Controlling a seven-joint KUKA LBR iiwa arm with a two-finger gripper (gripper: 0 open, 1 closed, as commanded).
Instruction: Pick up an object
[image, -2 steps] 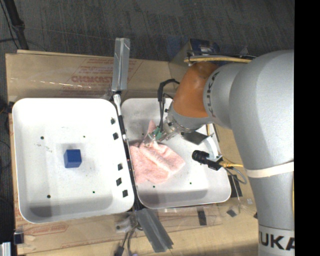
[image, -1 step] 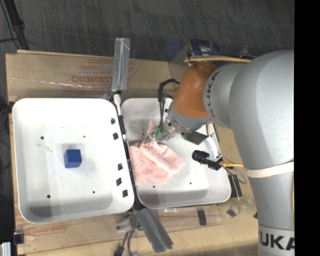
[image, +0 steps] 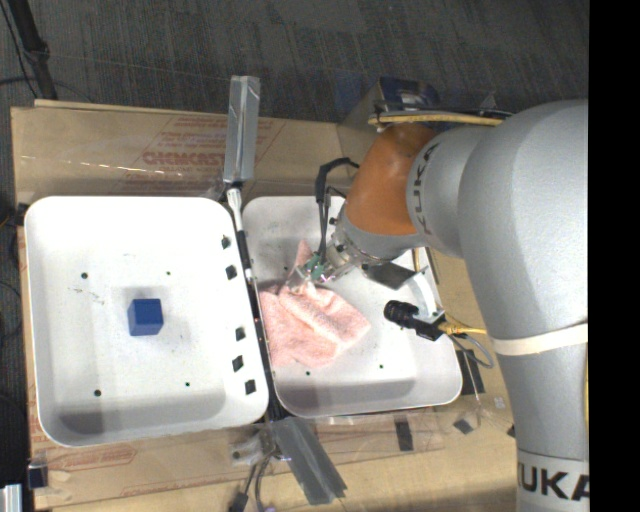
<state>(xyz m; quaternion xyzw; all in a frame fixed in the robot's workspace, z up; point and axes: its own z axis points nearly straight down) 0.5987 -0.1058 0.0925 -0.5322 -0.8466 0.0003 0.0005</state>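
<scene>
A pink crumpled cloth (image: 312, 318) lies in the right bin (image: 400, 385), against its left wall. My gripper (image: 316, 268) reaches down into that bin from the right and sits at the cloth's upper edge, touching or just above it. The wrist with its orange band (image: 385, 190) hides most of the fingers. A small blue cube (image: 146, 316) rests on the floor of the left bin (image: 60, 230), far from the gripper.
The grey arm (image: 520, 250) covers the right bin's back right part. A black cable connector (image: 410, 318) hangs over the right side of that bin. A metal bar (image: 240, 130) stands behind the divider between the bins. Cardboard (image: 130, 140) lies under both bins.
</scene>
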